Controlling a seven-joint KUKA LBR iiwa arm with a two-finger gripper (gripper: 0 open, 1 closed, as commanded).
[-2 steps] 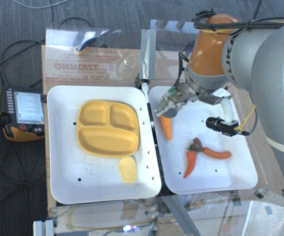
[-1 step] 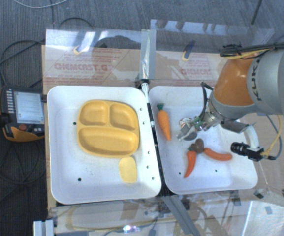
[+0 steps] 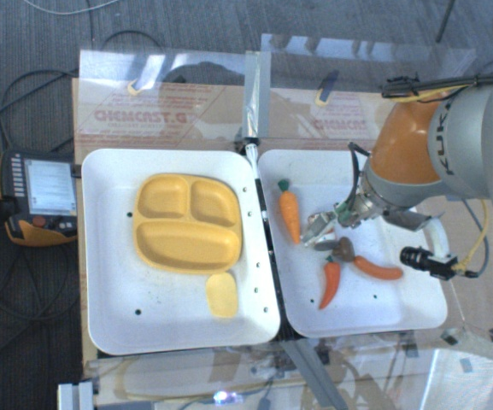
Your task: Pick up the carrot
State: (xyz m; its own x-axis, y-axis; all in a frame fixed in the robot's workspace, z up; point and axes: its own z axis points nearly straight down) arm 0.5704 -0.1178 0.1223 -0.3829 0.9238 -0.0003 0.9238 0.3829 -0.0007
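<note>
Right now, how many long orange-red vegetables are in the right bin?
3: the carrot at the bin's left side, a chili below the gripper, another chili to its right. None looks hidden.

A single fixed camera looks down on the bench point(image 3: 101, 92) from above, at a slight slant, so the far edge lies toward the top of the picture and the near edge toward the bottom. It stands far enough off to take in both white bins whole, the left bin point(image 3: 109, 314) and the right bin point(image 3: 400, 314) side by side across the middle, plus a strip of grey floor point(image 3: 229, 15) beyond. The arm point(image 3: 434, 143) enters from the right side of this view.
</note>
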